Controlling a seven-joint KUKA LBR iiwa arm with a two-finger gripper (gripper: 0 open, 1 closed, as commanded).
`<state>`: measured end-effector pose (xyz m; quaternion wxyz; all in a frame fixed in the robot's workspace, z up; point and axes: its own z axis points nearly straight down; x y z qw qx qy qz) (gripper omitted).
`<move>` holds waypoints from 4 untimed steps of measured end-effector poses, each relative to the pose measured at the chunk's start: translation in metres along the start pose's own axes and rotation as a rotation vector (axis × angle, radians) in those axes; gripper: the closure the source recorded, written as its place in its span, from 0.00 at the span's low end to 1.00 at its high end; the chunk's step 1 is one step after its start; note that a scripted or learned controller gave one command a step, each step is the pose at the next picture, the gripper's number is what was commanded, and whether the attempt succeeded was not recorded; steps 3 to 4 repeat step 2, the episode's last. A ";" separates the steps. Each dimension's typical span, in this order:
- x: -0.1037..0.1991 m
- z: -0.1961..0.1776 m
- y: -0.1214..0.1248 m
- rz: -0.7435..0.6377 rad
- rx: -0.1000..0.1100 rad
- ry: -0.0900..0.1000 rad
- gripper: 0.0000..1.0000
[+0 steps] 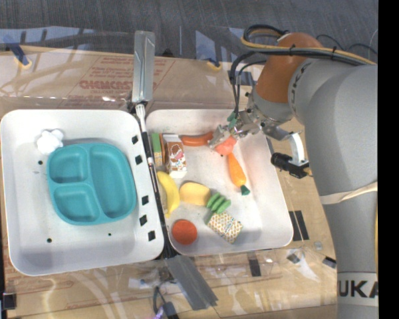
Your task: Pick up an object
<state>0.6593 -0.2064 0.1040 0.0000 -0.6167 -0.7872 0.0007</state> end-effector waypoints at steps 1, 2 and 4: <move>0.085 -0.110 0.021 0.039 -0.005 0.000 1.00; 0.124 -0.115 -0.056 0.099 0.003 0.002 1.00; 0.124 -0.115 -0.056 0.099 0.003 0.002 1.00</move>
